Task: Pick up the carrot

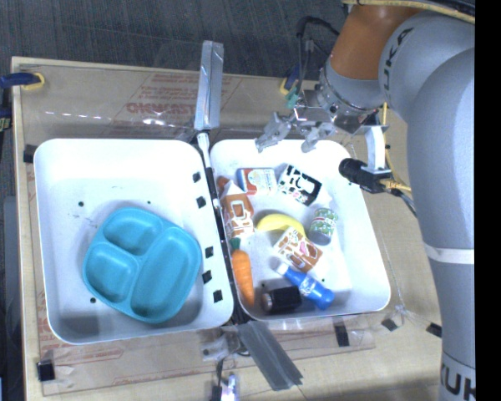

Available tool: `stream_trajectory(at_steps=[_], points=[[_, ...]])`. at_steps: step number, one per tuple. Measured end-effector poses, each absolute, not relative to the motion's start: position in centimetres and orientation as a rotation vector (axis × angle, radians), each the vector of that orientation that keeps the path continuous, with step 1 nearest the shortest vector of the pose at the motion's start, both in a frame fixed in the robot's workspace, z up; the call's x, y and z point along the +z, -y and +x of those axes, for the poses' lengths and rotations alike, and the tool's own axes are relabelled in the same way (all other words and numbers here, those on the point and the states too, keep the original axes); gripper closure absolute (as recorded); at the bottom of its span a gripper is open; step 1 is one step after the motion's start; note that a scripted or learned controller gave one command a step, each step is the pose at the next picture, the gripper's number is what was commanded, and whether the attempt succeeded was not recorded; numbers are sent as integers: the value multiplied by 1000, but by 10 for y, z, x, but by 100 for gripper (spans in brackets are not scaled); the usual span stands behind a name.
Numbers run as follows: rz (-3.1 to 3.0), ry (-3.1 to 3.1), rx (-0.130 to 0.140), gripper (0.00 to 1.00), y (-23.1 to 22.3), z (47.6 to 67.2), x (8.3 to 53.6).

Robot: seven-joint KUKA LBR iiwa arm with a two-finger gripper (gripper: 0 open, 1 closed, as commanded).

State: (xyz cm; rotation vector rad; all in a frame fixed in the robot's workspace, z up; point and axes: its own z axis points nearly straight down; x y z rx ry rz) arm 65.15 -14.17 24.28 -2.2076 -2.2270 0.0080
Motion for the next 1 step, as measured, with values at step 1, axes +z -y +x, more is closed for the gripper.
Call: stream_trajectory(at_steps=[1], points=[[-2233, 2209, 0, 0, 147, 555, 118]])
